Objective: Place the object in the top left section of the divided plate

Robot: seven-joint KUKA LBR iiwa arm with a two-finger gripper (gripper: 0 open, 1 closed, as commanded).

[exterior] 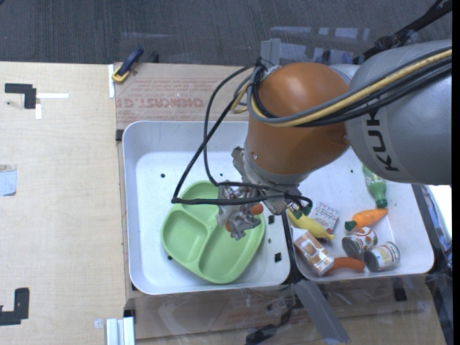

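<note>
A green divided plate (198, 239) lies in the left white bin (144, 192), towards its front right. My gripper (241, 220) hangs under the orange wrist band over the plate's right part, near the ridge between sections. A small orange-red thing (253, 208) shows right at the gripper; whether it is held I cannot tell. The arm and its cables hide the plate's upper right rim.
The right bin (424, 261) holds a banana (310, 223), a white packet (326, 213), a carrot (371, 218), a green bottle (376, 187), two cans (357, 244), a small box (313, 254) and a red-orange piece (349, 264). Black cables loop across the left bin.
</note>
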